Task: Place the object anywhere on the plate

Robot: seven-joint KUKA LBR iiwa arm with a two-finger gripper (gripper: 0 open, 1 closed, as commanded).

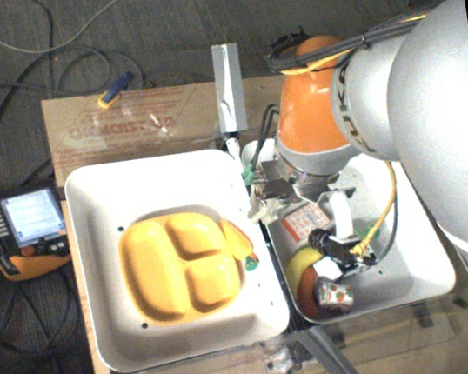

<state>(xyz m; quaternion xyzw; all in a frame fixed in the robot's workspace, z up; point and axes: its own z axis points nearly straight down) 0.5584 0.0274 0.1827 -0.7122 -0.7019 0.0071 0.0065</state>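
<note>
Left of the gripper (262, 206) in view, the yellow plate (155, 273) lies open, with a banana-shaped piece (238, 241) at its near edge. Below the gripper, a round yellow item (302, 266), a can (332, 295) and a card (302, 217) crowd the right bin (415, 276).

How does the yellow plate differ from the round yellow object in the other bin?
The plate is large, squarish and split into compartments; the round object is small and undivided. The plate lies in the left bin; the round object in the right bin. Both are yellow.
</note>
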